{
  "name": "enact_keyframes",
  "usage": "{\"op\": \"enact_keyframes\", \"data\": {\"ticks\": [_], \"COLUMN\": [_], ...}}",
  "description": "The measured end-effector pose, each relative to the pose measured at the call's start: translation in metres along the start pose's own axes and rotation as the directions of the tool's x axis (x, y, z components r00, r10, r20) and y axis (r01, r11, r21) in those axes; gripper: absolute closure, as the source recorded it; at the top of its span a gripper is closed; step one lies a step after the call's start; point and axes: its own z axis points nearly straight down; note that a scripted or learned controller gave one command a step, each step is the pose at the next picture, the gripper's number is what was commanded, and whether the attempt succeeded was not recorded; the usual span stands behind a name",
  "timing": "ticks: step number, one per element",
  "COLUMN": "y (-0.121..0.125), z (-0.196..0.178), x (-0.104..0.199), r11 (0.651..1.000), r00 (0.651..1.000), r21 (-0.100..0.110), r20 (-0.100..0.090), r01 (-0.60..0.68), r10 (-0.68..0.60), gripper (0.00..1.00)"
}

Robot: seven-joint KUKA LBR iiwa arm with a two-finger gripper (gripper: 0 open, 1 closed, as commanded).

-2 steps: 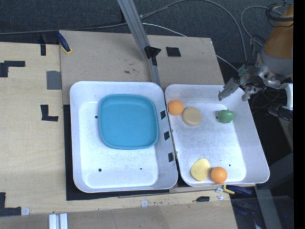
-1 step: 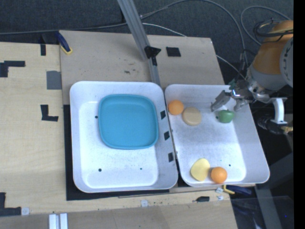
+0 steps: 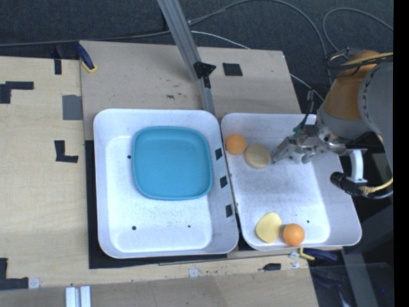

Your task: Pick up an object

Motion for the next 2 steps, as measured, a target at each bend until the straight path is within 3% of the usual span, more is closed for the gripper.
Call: {"op": "enact_keyframes", "data": {"ticks": [1, 2], "y": [0.001, 0.009], "z": [-0.013, -0.070], "x": [0.000, -0.006], "r11": [1.000, 1.000], "r00": [1.000, 1.000], "r21": [-0.005, -0.010], "r20": [0.001, 0.002], "r01": [0.000, -0.001], "r10": [0.000, 0.001], "gripper": [1.00, 1.00]}}
